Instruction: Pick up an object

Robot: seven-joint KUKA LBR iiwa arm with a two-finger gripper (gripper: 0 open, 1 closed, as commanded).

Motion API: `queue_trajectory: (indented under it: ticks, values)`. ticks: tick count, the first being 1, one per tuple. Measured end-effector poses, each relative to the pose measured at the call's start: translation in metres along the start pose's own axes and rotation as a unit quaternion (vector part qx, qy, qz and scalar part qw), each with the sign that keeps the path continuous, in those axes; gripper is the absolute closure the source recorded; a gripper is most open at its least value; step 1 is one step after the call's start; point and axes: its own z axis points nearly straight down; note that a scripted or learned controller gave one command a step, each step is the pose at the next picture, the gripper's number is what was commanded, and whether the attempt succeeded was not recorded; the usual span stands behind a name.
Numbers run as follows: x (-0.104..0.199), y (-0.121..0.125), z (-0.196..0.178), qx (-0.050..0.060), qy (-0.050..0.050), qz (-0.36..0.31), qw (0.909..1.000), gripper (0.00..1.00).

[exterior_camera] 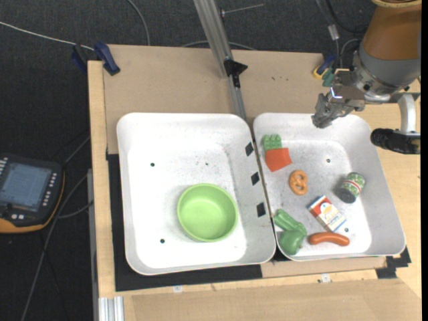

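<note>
Grey and orange, the arm reaches in from the right and hangs its gripper [326, 117] over the far rim of the right bin [381, 179], with nothing visible in its grasp and its open-or-closed state impossible to tell. Inside that bin a green block [271, 142] and red block [278, 158] touch near the left wall, a pretzel [299, 181] sits mid-bin, a small can [350, 186] near the right wall, and a carton [327, 213], sausage [328, 239] and green pepper [290, 231] along the near edge. A green bowl [207, 211] rests in the left bin [134, 179], toward its near right corner.
</note>
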Motion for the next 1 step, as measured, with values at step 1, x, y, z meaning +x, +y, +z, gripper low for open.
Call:
queue_trajectory:
  ticks: [1]
  values:
    - [0.0500,-0.0018,0.0190,0.001,0.000,0.000,1.0000,1.00]
